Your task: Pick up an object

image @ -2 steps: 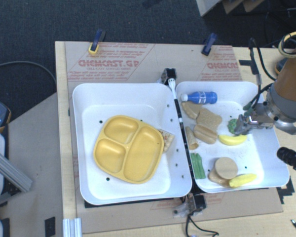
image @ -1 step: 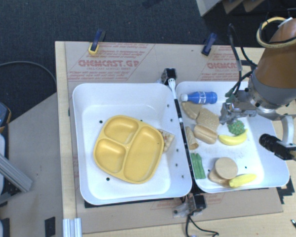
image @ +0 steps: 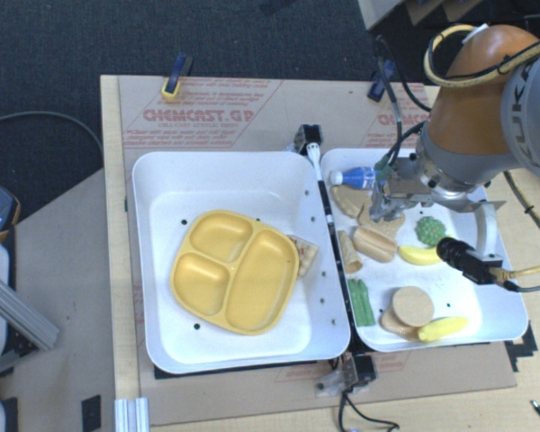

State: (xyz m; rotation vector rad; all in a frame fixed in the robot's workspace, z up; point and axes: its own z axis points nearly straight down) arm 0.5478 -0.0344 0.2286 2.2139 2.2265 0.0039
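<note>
The tool (image: 384,207) is hovering in the right bin (image: 513,306), its state impossible to tell. A tan bread-like block (image: 374,243) is lying at its 6 o'clock, long axis running 10-to-4.

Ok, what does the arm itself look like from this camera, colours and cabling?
The arm has a bulky orange band over a grey metal wrist section, with part of a dark letter visible on the grey casing at right. Yellow and black cables loop over its top. The pincer below is small, dark grey metal.
</note>
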